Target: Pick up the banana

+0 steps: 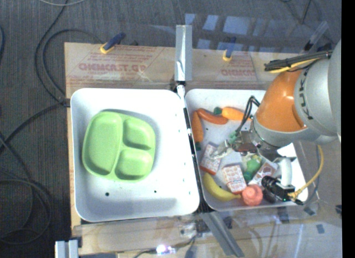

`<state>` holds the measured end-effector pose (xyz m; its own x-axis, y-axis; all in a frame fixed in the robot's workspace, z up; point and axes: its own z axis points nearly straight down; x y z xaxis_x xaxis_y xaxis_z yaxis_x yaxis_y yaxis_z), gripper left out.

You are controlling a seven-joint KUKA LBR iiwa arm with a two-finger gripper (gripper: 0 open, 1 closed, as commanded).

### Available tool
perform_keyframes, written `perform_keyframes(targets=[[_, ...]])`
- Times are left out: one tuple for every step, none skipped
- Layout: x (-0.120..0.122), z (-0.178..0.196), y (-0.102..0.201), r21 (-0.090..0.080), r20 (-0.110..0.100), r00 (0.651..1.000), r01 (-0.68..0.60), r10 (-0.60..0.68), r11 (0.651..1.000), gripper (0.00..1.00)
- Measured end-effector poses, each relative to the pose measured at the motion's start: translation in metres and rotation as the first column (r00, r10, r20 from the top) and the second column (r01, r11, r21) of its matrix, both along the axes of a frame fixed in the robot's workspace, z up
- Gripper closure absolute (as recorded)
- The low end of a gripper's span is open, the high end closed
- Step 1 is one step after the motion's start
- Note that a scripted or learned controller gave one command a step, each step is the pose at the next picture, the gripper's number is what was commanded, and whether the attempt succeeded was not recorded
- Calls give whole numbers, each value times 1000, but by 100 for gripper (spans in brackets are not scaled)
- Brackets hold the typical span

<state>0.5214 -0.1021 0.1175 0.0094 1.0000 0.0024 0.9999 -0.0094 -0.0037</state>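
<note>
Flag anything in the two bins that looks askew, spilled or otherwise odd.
Nothing looks spilled or damaged. The right bin is just a jumble: the banana lies at its near edge, partly under a small packet. The green divided tray sits slightly skewed in the left bin.

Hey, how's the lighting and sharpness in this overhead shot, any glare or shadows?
Camera view: even, soft light; the green tray throws a faint shadow on the left bin; pale reflections streak the floor behind the bench; the banana reads clearly, though the clutter around the tool is slightly soft.
</note>
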Motion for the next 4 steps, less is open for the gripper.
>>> perform_keyframes(targets=[[32,126,84,-3,1,999,-45,45,999,0],[-17,65,91,-1,-1,986,-168,168,986,0],[-36,71,9,-3,2,937,-350,350,937,0],[69,98,64,-3,2,962,-272,272,962,0]])
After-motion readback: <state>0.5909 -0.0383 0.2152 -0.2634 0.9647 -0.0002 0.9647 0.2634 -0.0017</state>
